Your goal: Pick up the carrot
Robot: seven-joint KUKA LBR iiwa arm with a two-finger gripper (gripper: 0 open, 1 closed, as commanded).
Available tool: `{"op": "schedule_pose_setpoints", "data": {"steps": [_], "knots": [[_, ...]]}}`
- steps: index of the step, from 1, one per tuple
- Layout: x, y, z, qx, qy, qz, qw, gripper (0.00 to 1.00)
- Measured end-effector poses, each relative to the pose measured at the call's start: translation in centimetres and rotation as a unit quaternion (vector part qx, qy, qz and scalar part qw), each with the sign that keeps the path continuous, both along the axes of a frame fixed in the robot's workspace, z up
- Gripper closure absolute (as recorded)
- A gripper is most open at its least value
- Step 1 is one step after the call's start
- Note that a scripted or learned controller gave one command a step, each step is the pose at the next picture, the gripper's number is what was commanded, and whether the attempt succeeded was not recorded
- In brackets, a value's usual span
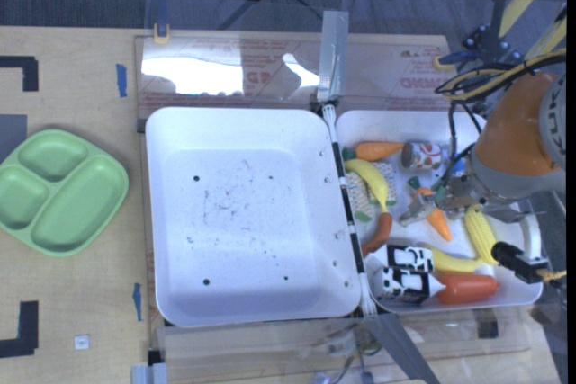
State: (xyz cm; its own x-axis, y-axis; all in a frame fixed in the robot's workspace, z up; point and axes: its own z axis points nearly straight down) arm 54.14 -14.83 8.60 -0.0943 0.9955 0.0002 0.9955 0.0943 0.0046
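Two carrots lie in the right bin (pixel 531 297). A long orange carrot (pixel 380 150) rests near the bin's back edge, left of a small can (pixel 420 156). A short orange carrot (pixel 439 224) lies in the middle of the bin beside a corn cob (pixel 481 235). My gripper (pixel 438 200) is down among the items, just above the short carrot's upper end. The grey wrist and orange band (pixel 515 138) hide much of it. I cannot make out whether the short carrot is gripped.
The right bin also holds a banana (pixel 372 183), a red chili (pixel 379 232), a black-and-white toy (pixel 405 271), a second yellow banana (pixel 450 263) and a red pepper (pixel 466 287). The left bin (pixel 243 211) adjoins it. A green divided plate (pixel 61 191) sits far left.
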Motion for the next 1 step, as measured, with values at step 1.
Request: {"op": "schedule_pose_setpoints", "data": {"steps": [1], "knots": [[0.16,-0.11,0.93,-0.0005,-0.001,0.0,1.0,1.0]]}}
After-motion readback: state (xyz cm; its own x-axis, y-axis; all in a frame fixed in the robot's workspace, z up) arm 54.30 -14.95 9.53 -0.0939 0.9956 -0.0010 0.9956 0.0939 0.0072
